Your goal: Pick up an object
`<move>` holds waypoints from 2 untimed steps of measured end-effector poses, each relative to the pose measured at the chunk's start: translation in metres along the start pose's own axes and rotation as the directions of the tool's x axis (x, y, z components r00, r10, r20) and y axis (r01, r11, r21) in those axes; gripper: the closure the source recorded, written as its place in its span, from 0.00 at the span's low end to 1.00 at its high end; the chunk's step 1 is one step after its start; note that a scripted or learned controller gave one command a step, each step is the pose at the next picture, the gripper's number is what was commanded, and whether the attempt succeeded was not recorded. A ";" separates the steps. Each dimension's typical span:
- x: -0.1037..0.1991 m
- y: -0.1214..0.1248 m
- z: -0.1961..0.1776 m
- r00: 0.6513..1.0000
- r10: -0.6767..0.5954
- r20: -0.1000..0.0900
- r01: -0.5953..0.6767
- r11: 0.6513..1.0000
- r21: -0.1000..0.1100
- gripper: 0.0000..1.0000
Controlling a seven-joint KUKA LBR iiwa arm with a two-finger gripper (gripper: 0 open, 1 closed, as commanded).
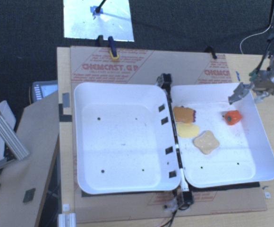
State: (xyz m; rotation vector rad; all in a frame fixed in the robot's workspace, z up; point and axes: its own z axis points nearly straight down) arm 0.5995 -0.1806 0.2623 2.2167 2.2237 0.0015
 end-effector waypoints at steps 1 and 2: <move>0.000 0.001 -0.011 1.000 -0.004 0.001 0.004 1.000 -0.004 1.00; 0.073 -0.013 -0.122 1.000 -0.009 0.000 0.009 1.000 -0.012 1.00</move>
